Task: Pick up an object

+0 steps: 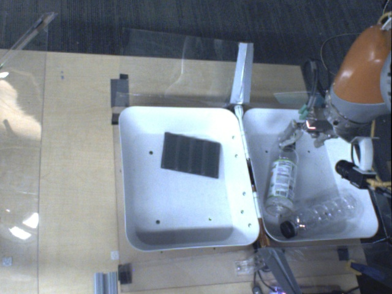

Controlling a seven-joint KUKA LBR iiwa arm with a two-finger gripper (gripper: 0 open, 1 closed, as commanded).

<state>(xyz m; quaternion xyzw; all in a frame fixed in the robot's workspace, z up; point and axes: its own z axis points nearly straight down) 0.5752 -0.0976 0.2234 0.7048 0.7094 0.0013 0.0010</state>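
Bottles: two clear ones, labelled bottle [282, 182] (text illegible) and black-capped bottle [318, 216]; one dark pad [190, 155]. Gripper [304, 127] opening indeterminate.

The arm [361, 72] is extended into the scene from the right edge, with its orange band positioned above the grey wrist section. The wrist is angled downward and to the left. The gripper [294, 133] is carried at the wrist's lower left end, and its metal fingers [288, 138] are directed down and leftward.
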